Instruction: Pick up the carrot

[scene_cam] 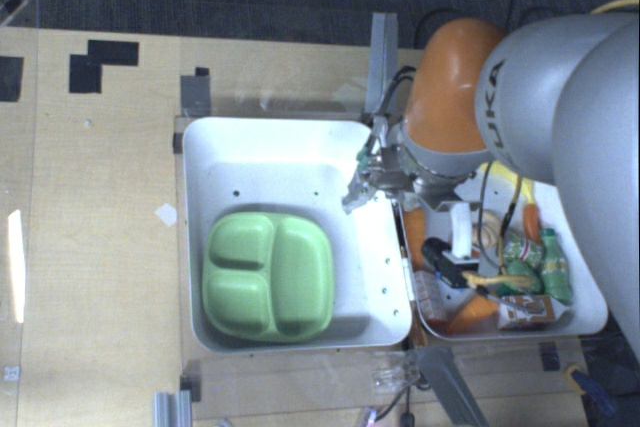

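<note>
The grey arm [570, 105], nearest the camera, is seen filling the upper right of the view, with its orange band [450, 80] just left of the grey housing. Below the band, the tool [368, 177] is seen over the rim shared by the two white bins, at the upper right corner of the left bin [290, 150]. Whether the tool is apart or together cannot be told, since its tips are blurred and small against the white wall. Nothing is seen clamped in it.

In the left bin, a green divided plate [268, 275] with three compartments is laid flat in the lower left part; the plate is well apart from the tool.

The right bin [590, 315] is partly covered by the arm. A clutter of items is seen in it: a carrot [531, 218], small and orange, standing against the far right side, just beside a green packet [535, 265]; a white upright piece [460, 230] near the middle; a black object [445, 260] beside it; and an orange item [472, 312] at the lower edge. The carrot is well apart from the tool, to its right.

The bins are set on a light wooden counter [100, 245], on which black markers [105, 63] are seen at the upper left.
</note>
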Available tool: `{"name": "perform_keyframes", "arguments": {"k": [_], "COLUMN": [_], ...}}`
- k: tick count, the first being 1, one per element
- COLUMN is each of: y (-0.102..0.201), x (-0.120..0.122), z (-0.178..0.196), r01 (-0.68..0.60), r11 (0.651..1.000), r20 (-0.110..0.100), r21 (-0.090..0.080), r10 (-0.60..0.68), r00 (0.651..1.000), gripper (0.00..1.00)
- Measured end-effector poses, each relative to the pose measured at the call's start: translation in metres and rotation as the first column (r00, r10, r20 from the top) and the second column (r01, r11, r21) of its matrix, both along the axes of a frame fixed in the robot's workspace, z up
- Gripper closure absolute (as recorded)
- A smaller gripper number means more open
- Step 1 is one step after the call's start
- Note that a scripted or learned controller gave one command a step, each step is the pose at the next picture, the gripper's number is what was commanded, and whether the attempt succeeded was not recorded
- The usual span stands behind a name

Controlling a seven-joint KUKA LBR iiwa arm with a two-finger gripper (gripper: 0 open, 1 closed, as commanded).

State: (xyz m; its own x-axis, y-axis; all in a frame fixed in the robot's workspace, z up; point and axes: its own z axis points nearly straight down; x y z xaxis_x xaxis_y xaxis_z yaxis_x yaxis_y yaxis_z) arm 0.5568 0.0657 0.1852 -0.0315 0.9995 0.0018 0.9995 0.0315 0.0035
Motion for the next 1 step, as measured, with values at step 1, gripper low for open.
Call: {"name": "perform_keyframes", "arguments": {"k": [1], "y": [-0.0691], "x": [-0.0270], "z": [-0.0003], "r01": [0.003], "r11": [1.000], "r20": [0.001], "r21": [-0.001], "r10": [-0.003], "r00": [1.000], "gripper": [0.00]}}
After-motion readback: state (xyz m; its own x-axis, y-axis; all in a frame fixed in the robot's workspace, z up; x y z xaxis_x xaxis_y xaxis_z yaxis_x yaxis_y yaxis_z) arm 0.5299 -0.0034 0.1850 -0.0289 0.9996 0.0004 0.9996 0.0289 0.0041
